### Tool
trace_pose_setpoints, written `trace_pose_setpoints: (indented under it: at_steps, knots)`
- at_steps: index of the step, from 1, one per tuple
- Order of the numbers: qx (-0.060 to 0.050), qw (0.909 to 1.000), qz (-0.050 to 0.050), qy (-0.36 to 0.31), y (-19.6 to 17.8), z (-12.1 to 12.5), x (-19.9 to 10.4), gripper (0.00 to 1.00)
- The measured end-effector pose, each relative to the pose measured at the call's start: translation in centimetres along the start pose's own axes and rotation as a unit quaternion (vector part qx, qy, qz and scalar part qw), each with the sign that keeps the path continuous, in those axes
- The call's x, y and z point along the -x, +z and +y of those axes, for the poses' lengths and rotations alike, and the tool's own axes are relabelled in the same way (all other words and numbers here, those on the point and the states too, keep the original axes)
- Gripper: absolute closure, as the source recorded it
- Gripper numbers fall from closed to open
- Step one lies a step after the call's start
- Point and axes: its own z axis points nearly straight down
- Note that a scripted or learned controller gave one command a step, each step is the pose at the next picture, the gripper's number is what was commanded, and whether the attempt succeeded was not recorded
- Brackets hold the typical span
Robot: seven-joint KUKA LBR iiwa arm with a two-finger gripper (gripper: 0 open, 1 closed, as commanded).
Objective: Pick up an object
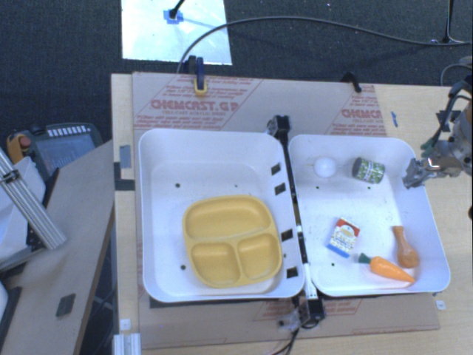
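- We see the gripper (415,173) at the right rim of the right bin (425,220), near its far corner; it is small and partly cut off, so we cannot tell its state, and nothing shows between its tips.
- The candidates all lie in the right bin: a white ball (324,167) and a green can (368,170) toward the far side, a small carton (343,237) in the middle, a carrot (389,269) and a tan piece (404,248) near the front right.
- The can, on its side, lies nearest the gripper. We judge it light and stiff but prone to roll; closing across its curved body, not its ends, looks safest.
- The carton looks light with flat faces, an easy hold across its narrow width.
- The ball would likely slip away; the carrot and tan piece lie close together, which could crowd a grasp.
- The left bin (159,198) holds a yellow divided tray (231,239), wide and flat, awkward to take except by its rim.
- The arm is mostly cut off at the right, and the can's label is too small to read.
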Motion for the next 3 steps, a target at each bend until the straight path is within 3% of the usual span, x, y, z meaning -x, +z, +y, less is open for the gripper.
trace_pose_setpoints:
  at_steps: [3]
  knots:
    - [-0.003, 1.0, 0.002, -0.002, 0.8, -1.7, -16.4, 1.0]
